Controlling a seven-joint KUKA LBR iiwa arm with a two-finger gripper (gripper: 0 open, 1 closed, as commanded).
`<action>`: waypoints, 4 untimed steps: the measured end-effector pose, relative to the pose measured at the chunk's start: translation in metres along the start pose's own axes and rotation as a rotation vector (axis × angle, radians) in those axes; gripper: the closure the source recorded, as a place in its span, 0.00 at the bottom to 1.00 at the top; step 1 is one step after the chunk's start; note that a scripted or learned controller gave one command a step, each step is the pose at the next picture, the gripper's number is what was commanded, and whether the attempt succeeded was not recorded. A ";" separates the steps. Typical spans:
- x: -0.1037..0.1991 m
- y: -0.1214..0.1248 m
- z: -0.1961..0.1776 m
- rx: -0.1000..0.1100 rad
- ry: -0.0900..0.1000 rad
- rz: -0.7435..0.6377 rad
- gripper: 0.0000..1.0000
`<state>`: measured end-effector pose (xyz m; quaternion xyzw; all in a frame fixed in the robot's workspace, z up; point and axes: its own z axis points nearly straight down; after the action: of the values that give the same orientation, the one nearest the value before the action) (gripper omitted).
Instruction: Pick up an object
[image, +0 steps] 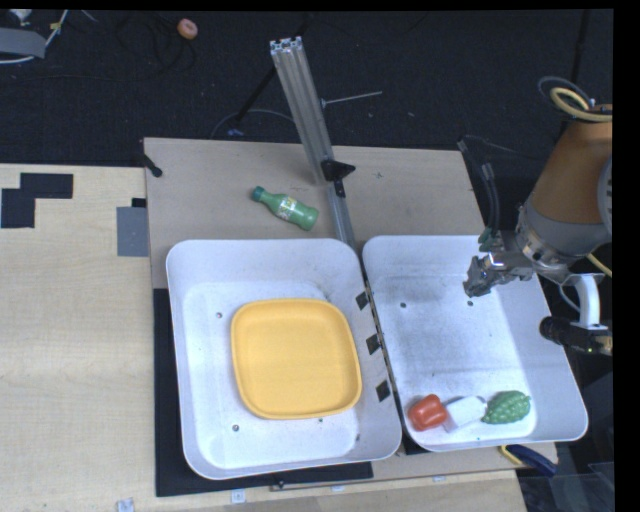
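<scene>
Hovering over the right bin (420, 262), the claw (478, 282), grip unclear, sits far from the red pepper (428, 411).

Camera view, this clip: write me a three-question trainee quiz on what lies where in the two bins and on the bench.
1. True or false: the yellow plate lies in the left bin.
2. Which three items sit together at the right bin's near edge?
3. Where does the green bottle lie? A: on the bench behind the bins; B: on the plate.

Key:
1. True.
2. A red item, a white item, a green item.
3. A.
</scene>
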<state>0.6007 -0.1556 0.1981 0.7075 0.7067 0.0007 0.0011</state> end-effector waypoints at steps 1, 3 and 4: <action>-0.001 0.000 -0.031 0.001 0.000 0.000 1.00; 0.110 0.004 -0.035 0.002 0.002 -0.005 1.00; 0.160 0.012 -0.028 0.003 0.002 -0.005 1.00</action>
<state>0.6132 0.0041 0.2257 0.7059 0.7083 0.0000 -0.0007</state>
